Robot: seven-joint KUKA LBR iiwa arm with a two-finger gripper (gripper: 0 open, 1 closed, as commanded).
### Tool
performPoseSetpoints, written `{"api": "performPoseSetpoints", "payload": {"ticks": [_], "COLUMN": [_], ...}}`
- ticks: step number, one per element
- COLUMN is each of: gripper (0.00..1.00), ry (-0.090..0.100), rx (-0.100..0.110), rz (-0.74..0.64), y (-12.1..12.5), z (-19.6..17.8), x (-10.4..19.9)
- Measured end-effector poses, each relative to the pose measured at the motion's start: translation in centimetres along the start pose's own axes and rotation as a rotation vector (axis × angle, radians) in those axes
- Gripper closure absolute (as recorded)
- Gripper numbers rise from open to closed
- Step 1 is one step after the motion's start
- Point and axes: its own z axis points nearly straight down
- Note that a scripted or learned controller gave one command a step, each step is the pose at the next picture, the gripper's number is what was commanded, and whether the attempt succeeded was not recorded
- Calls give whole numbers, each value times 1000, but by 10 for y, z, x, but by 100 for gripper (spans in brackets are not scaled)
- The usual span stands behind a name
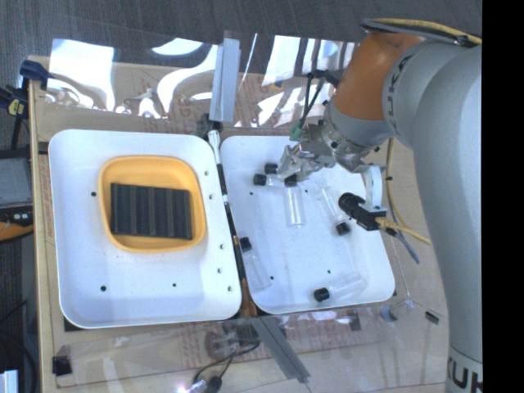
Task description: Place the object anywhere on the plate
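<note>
Several clear plastic tubes with black caps lie scattered in the right bin [372, 277]. One tube [293, 207] lies near the bin's middle, just below my gripper [292, 164]. A second tube [334, 213] lies to its right, and small black caps [260, 178] sit to the gripper's left. The gripper hangs low over the upper middle of the right bin. I see nothing held in it. The yellow plate [123, 174] sits in the left bin [82, 293] and carries a dark ridged insert [151, 211].
Another capped tube [250, 256] lies along the right bin's left wall, and one more [336, 289] near its front edge. The arm [426, 137] covers the bin's right side. A grey divider rail [223, 80] stands at the back between the bins.
</note>
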Motion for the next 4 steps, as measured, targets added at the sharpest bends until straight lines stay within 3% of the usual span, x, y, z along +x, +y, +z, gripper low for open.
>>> {"api": "performPoseSetpoints", "payload": {"ticks": [1,2,3,4], "gripper": [100,100,0,0], "ry": [0,0,0,-3], "rx": [3,3,2,-2], "rz": [-204,-406,-404,-699], "y": [-19,-70,-70,0], "z": [19,12,12,2], "x": [33,87,87,69]}}
